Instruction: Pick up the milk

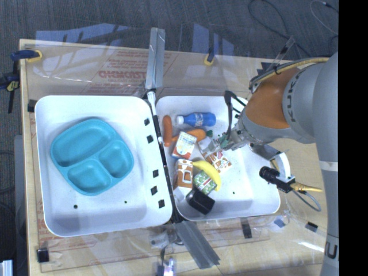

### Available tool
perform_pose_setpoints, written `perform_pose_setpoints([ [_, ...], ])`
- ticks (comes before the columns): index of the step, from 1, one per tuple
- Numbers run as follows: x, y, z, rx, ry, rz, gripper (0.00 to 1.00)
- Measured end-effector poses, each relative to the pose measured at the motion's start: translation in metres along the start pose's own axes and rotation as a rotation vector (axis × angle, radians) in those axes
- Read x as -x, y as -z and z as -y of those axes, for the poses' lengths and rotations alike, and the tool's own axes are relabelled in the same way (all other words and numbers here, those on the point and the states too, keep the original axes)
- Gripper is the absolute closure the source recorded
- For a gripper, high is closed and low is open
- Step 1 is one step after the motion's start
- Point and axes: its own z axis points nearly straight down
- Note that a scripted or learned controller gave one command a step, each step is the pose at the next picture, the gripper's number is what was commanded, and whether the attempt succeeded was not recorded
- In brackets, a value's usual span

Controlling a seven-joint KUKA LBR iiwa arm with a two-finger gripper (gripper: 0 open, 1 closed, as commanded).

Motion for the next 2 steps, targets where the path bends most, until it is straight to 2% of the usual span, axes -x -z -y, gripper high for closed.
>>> perform_pose_setpoints([
  [1, -0.001, -0.001, 0.0, -0.001, 0.001, -0.001, 0.0],
  [2, 0.008, -0.015, 0.005, -0.004, 0.038, -0.012, 0.0],
])
